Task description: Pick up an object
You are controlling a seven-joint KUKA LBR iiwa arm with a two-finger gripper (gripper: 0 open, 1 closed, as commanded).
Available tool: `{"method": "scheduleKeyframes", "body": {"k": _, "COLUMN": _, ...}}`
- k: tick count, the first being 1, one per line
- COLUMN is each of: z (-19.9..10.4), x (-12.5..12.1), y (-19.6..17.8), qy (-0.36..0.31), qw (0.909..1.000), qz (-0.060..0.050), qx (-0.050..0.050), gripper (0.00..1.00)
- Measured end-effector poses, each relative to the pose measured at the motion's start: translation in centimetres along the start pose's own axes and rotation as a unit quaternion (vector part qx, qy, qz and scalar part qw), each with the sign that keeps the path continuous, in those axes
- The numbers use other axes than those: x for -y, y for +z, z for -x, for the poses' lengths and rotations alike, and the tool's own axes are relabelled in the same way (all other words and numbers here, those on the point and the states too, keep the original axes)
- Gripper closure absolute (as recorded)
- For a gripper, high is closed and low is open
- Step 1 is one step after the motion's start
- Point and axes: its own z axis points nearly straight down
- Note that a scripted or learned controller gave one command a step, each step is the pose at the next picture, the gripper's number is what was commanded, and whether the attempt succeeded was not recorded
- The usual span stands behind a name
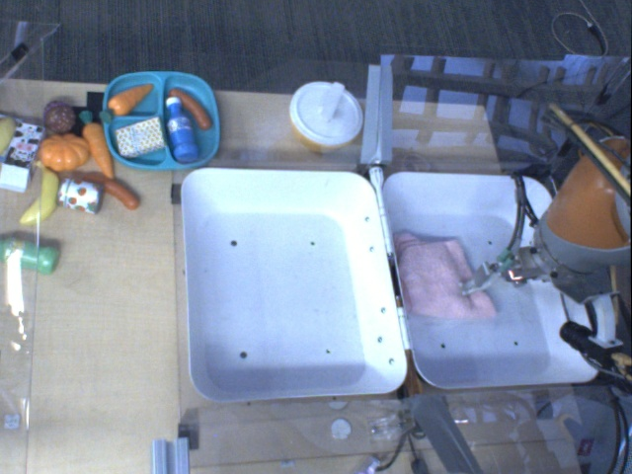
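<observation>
A pink folded cloth (437,276) lies in the right white bin (464,358), against its left wall. My gripper (481,281) reaches in from the right and its tip sits at the cloth's right edge, low over it. The grey arm with its orange band (591,210) stands over the bin's right side. The left white bin (286,284) has nothing in it.
A blue divided plate (163,121) with toy food sits at the back left, with loose toy vegetables and a can (79,196) beside it. A white lidded cup (326,115) stands behind the bins. Clear panels rise at the back right.
</observation>
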Motion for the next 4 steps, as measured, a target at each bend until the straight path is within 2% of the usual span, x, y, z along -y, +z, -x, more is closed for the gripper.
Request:
{"method": "scheduleKeyframes", "body": {"k": 1, "z": -4.4, "x": 1.1, "y": 0.0, "qy": -0.093, "qw": 0.9956, "qz": 0.001, "qx": 0.002, "gripper": 0.0}}
{"method": "scheduleKeyframes", "body": {"k": 2, "z": -8.2, "x": 3.1, "y": 0.0, "qy": -0.096, "qw": 0.9953, "qz": 0.001, "qx": 0.001, "gripper": 0.0}}
{"method": "scheduleKeyframes", "body": {"k": 3, "z": -5.0, "x": -6.3, "y": -2.4, "qy": -0.076, "qw": 0.997, "qz": -0.009, "qx": -0.004, "gripper": 0.0}}
{"method": "scheduleKeyframes", "body": {"k": 4, "z": -6.3, "x": -10.3, "y": 0.5, "qy": -0.101, "qw": 0.9949, "qz": -0.005, "qx": -0.001, "gripper": 0.0}}
